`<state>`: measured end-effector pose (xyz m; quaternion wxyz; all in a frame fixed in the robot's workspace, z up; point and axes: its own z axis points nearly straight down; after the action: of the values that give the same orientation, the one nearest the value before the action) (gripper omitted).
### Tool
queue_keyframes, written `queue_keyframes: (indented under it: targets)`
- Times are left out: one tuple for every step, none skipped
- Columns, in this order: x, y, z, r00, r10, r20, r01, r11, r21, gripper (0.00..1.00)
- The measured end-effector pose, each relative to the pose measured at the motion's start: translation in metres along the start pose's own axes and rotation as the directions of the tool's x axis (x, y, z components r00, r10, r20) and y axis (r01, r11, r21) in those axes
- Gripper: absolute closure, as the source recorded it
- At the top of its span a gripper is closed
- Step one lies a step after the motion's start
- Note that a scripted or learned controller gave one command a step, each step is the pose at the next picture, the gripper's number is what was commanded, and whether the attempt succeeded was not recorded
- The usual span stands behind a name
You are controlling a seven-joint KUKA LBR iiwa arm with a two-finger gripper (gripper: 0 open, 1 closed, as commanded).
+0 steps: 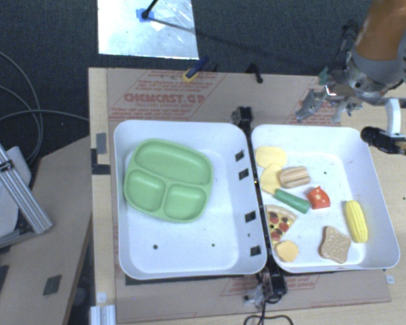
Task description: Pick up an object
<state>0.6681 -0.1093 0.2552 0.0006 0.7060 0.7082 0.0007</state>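
The right bin holds several toy foods: a hot dog bun, a green pickle, a red tomato piece, a corn cob, a pizza slice, a toast slice and pale yellow rounds. My gripper hangs above the far rim of the right bin, over the cardboard behind it. It is open with nothing between its fingers, well apart from all the foods.
The left bin holds a green divided plate. A black hinge strip runs between the bins. A black bracket juts over the right bin's far right corner. Cardboard lies behind the bins.
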Motion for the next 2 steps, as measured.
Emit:
queue_keyframes:
  targets:
    - [0.023, -0.069, 0.133, 1.000, 0.002, -0.003, -0.002, 1.000, 0.016, 0.00]
    - [0.027, 0.003, 0.171, 1.000, -0.003, 0.002, 0.003, 1.000, -0.003, 0.00]
